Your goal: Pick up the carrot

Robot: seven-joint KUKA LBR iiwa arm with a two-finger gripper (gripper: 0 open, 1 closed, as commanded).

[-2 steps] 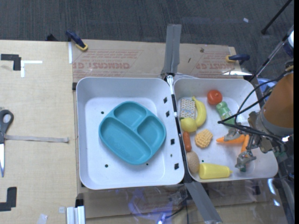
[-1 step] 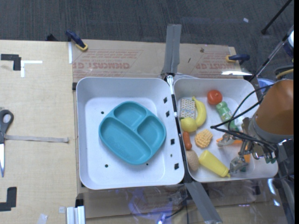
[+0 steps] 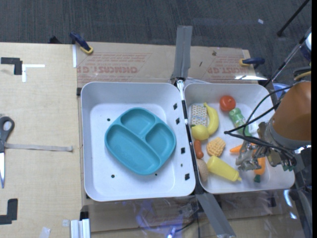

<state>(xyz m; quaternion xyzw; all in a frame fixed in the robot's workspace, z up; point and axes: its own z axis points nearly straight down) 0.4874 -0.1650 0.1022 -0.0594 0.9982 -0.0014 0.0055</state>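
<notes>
The gripper (image 3: 249, 158) hangs low in the right bin (image 3: 277, 183), near its near right corner, and I cannot tell how its hand is set. The carrot (image 3: 258, 166) lies right beneath it, orange showing to either side of the metal, but nothing shows it being held. To the left in the same bin lie a yellow bottle (image 3: 223, 168), a banana (image 3: 212, 119), a tomato (image 3: 227, 102) and a green bottle (image 3: 237, 118), while the left bin (image 3: 89, 133) holds a blue plate (image 3: 140, 141).
</notes>
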